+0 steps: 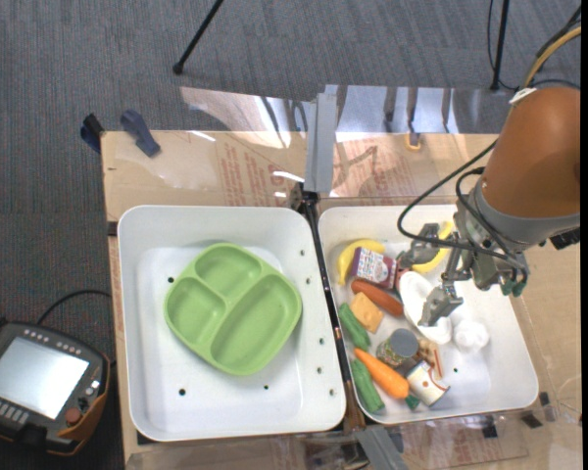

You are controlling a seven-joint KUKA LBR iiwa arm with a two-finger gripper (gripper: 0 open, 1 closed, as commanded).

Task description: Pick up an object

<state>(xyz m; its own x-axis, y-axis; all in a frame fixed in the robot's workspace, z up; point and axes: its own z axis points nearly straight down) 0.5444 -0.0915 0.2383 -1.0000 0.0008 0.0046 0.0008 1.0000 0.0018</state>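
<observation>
Two bins are seen; the hand (439, 306) is held low over the right bin (514, 375), fingers spread, nothing gripped. A descent onto the white dish (416, 292) beneath is called for.

Brightness: even, bright light is falling from above, washing the two white bins (147, 262) nearly flat.
Glare: a clear panel (274, 145) behind the bins is throwing pale reflections.
Shadows: soft, short ones are lying under the green plate (233, 306).
Focus: the orange band (539, 155) is looking soft, being nearest the camera.
Sharpness: small items are showing blocky, low-resolution edges.
</observation>
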